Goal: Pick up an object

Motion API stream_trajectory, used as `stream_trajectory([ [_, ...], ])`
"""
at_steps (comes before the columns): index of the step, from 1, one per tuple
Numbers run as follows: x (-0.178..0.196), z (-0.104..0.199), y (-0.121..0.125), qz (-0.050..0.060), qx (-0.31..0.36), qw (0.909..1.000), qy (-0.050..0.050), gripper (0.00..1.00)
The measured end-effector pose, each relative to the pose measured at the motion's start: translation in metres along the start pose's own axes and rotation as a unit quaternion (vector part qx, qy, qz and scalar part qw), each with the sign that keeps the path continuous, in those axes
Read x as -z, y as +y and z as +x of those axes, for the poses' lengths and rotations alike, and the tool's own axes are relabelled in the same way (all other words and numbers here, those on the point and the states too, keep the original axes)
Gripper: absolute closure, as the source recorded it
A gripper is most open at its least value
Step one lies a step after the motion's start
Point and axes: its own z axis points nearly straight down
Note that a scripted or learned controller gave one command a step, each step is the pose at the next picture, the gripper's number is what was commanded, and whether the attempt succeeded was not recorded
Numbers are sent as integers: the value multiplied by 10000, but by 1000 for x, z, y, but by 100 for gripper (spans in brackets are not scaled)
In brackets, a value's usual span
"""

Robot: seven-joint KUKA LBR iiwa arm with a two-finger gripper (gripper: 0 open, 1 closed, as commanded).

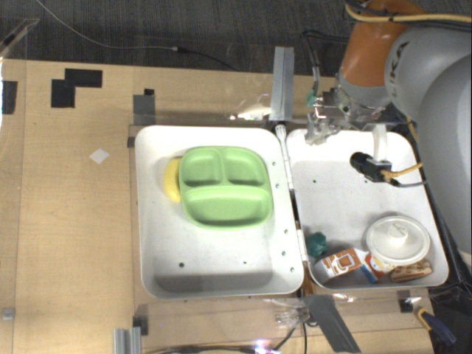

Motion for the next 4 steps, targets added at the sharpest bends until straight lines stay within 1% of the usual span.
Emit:
stream_trajectory([
  [1,8,1,-84,2,-258,9997,6,100],
  [2,68,44,-124,4,-420,9991,10,100],
  [3,107,72,-137,6,-423,9991,10,100],
  [4,-1,61,-90,24,-983,9952,3,100],
])
